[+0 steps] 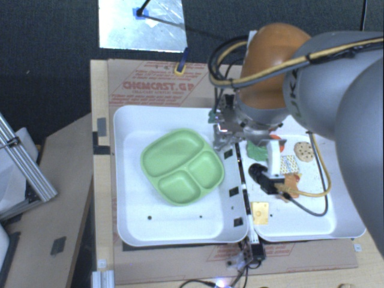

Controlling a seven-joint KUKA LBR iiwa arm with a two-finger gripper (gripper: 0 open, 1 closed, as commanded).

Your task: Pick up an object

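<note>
The gripper [223, 134] hangs below the orange wrist band [270, 65], over the divider between the two bins, just past the far right rim of a green three-compartment plate [182, 165]. That plate lies in the left bin [129, 161]. In the right bin [336, 221] lie a small green piece [258, 152], a red-orange piece [275, 138], a round cookie [304, 151], a checkered square [288, 164] and a yellow square [260, 212]. The arm hides the far part of the right bin.
A black part with a yellow cable [303, 194] loops over the middle of the right bin. Black clips [237, 192] line the divider. Cardboard [156, 83] lies under the bins, with a foil sheet [143, 17] behind.
</note>
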